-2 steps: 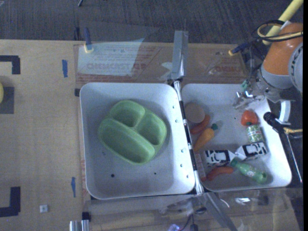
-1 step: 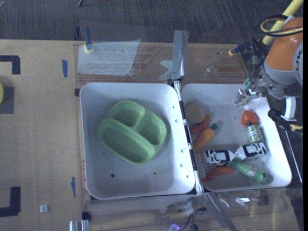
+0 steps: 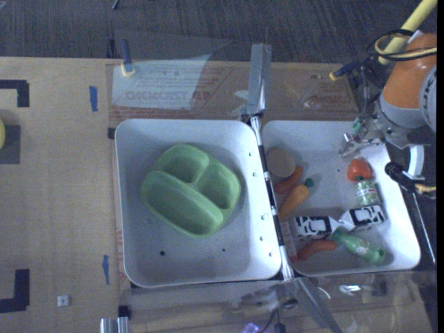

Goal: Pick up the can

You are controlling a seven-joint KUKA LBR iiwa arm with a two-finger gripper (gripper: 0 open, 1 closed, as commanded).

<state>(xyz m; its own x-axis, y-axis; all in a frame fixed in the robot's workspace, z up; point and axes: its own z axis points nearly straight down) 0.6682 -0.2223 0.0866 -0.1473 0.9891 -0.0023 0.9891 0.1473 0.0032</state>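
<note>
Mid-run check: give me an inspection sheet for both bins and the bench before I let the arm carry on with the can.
Surface: wooden bench bearing left bin and right bin, side by side.
Job's things: can in the right bin's upper left corner, round top facing the camera, beside a carrot.
Clutter: green divided plate in the left bin; in the right bin two carrots, green bottle, black-and-white cartons, orange-capped item, red piece.
Grippers: gripper over the right bin's upper right, apart from the can; finger state unclear.
Cables: yellow and dark cables on the arm.
Surroundings: blue tape marks on the bench, dark floor beyond.
</note>
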